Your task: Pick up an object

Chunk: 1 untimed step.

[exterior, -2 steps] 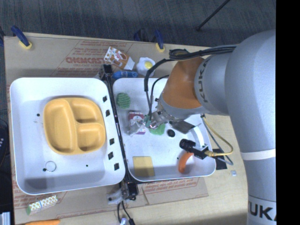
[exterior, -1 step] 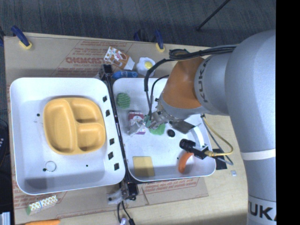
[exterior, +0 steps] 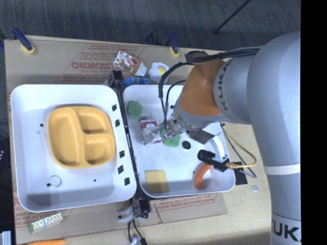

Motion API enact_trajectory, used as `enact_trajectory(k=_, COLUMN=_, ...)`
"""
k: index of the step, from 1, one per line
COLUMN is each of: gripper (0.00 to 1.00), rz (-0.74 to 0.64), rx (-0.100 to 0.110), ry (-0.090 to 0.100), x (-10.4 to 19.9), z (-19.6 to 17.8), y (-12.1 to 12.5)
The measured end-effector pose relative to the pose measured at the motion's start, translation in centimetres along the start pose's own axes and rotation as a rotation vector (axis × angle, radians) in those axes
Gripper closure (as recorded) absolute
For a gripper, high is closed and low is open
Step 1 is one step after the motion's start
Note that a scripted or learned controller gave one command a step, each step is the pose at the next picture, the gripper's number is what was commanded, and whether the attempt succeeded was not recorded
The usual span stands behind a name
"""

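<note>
In the left bin [exterior: 20,137] sits a yellow divided tray [exterior: 82,135]. In the right bin [exterior: 179,188], the gripper [exterior: 167,130] hangs over a crumpled wrapper [exterior: 149,130] and green object [exterior: 172,140]; whether it's apart or together I can't tell. I'd centre squarely on one item before closing.

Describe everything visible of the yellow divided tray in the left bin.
The yellow tray looks like matte moulded plastic, a rounded rectangle with three recessed compartments: one long one on its left, two smaller on its right. It lies flat, right side up, slightly rotated, on the floor of the left bin, near its centre. Nothing lies in it, and nothing but the bin floor touches it.
</note>
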State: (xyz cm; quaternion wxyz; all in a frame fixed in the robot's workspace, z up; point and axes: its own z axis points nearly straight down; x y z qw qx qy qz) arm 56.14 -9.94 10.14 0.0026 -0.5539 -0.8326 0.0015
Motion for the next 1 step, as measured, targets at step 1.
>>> enact_trajectory(k=1, gripper=1.0, rz=-0.266, rx=-0.004, ry=-0.003, x=4.91, z=-9.01, y=-3.36)
